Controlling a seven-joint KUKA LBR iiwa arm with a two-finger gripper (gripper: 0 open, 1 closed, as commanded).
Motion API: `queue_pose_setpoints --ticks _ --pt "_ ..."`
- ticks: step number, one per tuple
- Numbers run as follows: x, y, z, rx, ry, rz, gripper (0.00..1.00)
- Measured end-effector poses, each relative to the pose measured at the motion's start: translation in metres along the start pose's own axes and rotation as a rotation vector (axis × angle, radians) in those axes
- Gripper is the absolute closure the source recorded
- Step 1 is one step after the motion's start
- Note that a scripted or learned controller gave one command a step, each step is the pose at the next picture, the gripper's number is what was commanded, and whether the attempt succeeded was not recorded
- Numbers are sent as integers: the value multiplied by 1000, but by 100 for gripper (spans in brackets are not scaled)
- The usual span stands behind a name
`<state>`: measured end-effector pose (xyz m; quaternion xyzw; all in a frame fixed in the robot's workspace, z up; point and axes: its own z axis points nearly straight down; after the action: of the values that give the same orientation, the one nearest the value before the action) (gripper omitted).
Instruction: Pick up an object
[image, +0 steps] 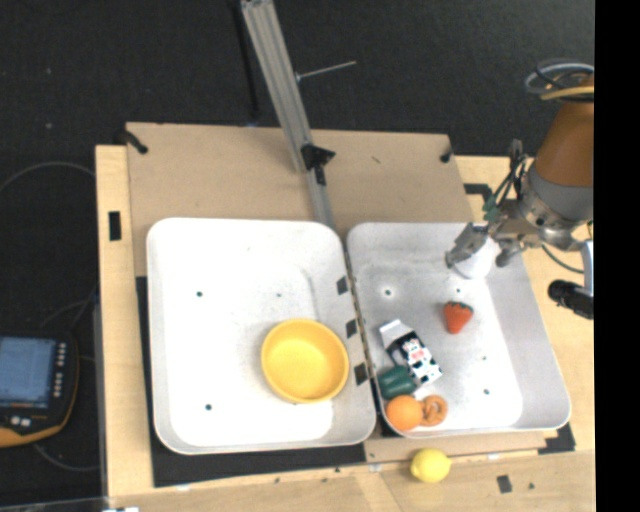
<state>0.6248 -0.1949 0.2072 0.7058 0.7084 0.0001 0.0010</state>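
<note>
Arm positioned over the right bin; end effector state undetermined.

Left bin (200, 260) holds a yellow bowl (304, 360) near its front right corner. Right bin (520, 340) holds a strawberry (457, 317) mid-bin; carton (410, 352), orange (403, 413) at front left corner. End effector (478, 255) hovers near the back edge; finger spacing cannot be determined. Lemon (430, 465) lies on the counter's (230, 170) front edge.

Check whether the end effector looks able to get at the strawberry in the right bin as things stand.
Probably yes. The end effector hangs over the right bin, with the strawberry just below it in the view, lying apart from the other items with bare floor around it.
</note>
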Motion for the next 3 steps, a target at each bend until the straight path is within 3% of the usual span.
queue_pose_setpoints --ticks 1,3 --pt "0 0 0 0 -1 0 0" --pt "-8 -4 86 4 -1 5 0"
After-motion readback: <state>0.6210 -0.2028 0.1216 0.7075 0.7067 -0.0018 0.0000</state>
